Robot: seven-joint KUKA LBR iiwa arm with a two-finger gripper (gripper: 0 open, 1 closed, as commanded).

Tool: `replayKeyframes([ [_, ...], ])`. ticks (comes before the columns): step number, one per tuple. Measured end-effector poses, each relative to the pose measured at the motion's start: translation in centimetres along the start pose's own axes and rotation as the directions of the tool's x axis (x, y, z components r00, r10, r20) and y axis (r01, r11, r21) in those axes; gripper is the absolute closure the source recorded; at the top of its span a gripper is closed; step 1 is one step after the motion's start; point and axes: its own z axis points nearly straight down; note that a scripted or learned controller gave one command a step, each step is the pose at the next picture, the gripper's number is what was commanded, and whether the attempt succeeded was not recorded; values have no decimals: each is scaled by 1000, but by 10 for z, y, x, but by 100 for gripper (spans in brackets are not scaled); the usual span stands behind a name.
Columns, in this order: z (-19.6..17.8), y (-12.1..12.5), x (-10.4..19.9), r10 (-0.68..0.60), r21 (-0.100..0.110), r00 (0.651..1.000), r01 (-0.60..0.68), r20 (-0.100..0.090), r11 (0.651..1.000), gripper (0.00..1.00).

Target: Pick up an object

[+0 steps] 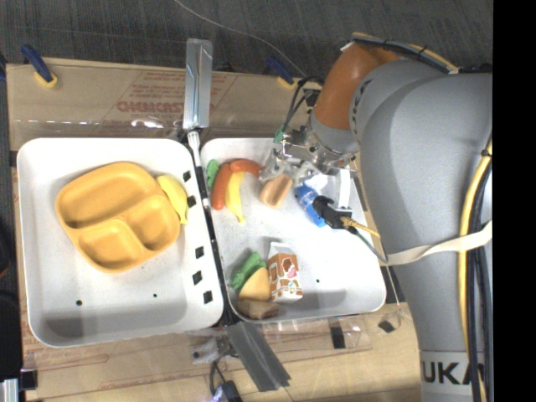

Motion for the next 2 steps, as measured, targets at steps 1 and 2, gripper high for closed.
replayKeyframes([
  [1, -9, 0, 2, -9, 2, 1000, 9, 1, 1000, 100],
  [2, -96, -1, 4, -77, -13, 997, 77, 3, 997, 100],
])
